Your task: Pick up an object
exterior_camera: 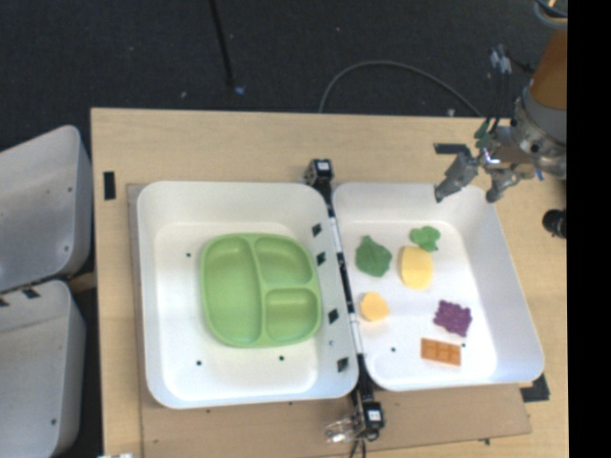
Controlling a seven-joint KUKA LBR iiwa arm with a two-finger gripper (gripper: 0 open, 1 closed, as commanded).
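Observation:
The right bin (496, 256) holds several small items: a dark green lump (373, 256), a light green piece (425, 238), a pale yellow block (416, 267), an orange-yellow ball (374, 306), a purple cluster (452, 318) and a flat orange waffle piece (441, 352). My gripper (474, 186) hangs over the bin's far right corner, above and right of the light green piece. Its two fingers are spread apart with nothing between them.
The left bin (162, 227) carries a green divided plate (260, 288). A black clamp strip runs along the seam between the bins (336, 284). A cable (382, 70) arcs over the bench's far edge. White chair-like shapes (38, 218) stand at the left.

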